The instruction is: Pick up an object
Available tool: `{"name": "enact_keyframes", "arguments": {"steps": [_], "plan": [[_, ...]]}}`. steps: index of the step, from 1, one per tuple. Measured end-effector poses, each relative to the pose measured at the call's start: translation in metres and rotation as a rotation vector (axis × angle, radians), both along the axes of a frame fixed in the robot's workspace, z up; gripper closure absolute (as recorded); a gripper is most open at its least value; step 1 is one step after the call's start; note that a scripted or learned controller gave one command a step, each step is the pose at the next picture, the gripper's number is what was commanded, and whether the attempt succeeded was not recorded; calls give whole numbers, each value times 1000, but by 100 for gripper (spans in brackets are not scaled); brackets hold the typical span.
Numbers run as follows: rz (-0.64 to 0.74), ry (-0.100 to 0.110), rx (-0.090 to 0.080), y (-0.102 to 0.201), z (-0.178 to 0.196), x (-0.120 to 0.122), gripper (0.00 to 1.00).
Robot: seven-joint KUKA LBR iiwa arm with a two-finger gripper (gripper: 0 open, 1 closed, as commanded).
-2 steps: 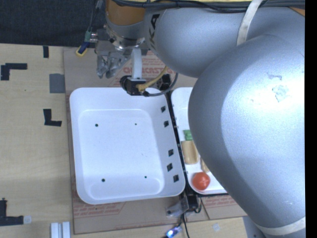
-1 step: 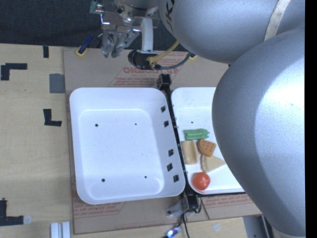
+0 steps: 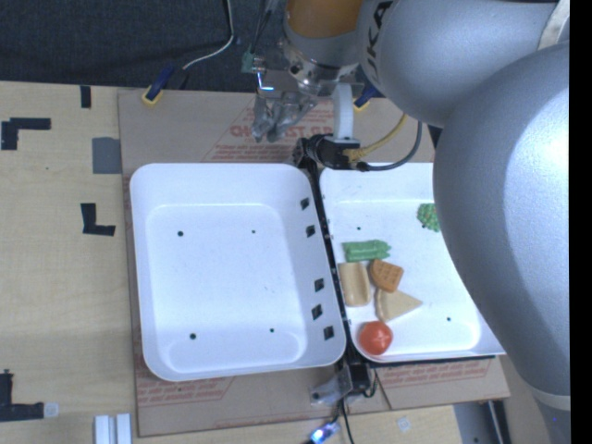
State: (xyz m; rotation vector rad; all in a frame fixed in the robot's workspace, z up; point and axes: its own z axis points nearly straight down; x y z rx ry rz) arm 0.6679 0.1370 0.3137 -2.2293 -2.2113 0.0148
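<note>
Your two-finger gripper hangs over the brown cardboard sheet just beyond the far edge of the left shallow white bin; whether it grips anything, you cannot tell. Your pickable items sit in the right white bin: a round red tomato-like ball, a green oblong block, tan wedge pieces and a small green leafy lump.

The arm hides the right bin's far right side.
</note>
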Motion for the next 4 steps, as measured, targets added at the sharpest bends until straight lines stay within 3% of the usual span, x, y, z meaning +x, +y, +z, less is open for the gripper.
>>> {"name": "enact_keyframes", "arguments": {"steps": [1, 2, 3, 4], "plan": [[15, -8, 6, 80, 7, 0, 100], [12, -6, 3, 77, 16, 0, 100], [-6, 0, -2, -77, -43, 0, 100], [-1, 4, 0, -169, -137, -5, 100]]}}
